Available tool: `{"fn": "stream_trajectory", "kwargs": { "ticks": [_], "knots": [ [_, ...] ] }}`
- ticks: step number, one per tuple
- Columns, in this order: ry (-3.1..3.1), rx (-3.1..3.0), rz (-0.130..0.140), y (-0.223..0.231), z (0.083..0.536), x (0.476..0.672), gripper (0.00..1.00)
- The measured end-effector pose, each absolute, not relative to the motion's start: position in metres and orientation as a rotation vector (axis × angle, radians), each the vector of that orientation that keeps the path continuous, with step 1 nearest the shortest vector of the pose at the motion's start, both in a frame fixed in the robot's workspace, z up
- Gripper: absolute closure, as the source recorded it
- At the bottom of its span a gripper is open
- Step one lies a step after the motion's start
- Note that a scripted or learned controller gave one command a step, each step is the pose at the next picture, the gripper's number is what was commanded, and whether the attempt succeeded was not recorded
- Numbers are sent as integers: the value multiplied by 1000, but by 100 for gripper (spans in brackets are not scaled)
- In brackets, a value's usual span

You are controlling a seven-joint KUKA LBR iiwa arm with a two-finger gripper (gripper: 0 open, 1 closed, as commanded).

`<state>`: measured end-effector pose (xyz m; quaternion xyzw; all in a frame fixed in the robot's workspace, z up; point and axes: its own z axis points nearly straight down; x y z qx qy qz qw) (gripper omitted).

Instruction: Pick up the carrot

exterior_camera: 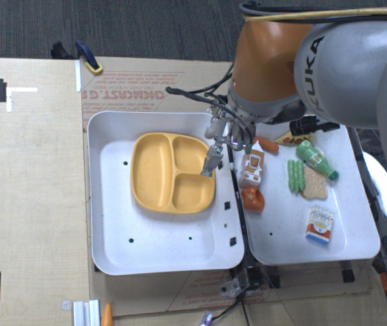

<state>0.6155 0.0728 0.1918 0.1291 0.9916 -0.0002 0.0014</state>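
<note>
**Shift right before closing on the carrot**

Pale wooden surface (30,202) carries two white bins; the left bin (112,250) holds a yellow divided plate (170,172). The gripper (215,156) hangs over that plate's right edge, jaws empty, though whether parted or closed I cannot tell. The carrot (269,145) lies in the right bin (356,243), near the wrist. Best to move right, then descend squarely over it.

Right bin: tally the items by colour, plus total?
Green: 2, bottle and bean pods
Orange or red: 2, carrot and tomato
Brown: 1, bread slice
White cartons: 2, one by the divider, one near the front
Total: 7
</note>
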Motion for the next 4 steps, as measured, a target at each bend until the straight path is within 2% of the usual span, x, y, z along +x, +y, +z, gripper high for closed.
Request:
{"fn": "stream_trajectory", "kwargs": {
  "ticks": [1, 2, 3, 4],
  "knots": [
    [3137, -110, 1, 81, 192, 611, 0],
    [3134, -115, 5, 139, 99, 558, 0],
    [3139, -121, 17, 143, 106, 557, 100],
    [3121, 338, 3, 141, 218, 507, 100]
  ]
}}
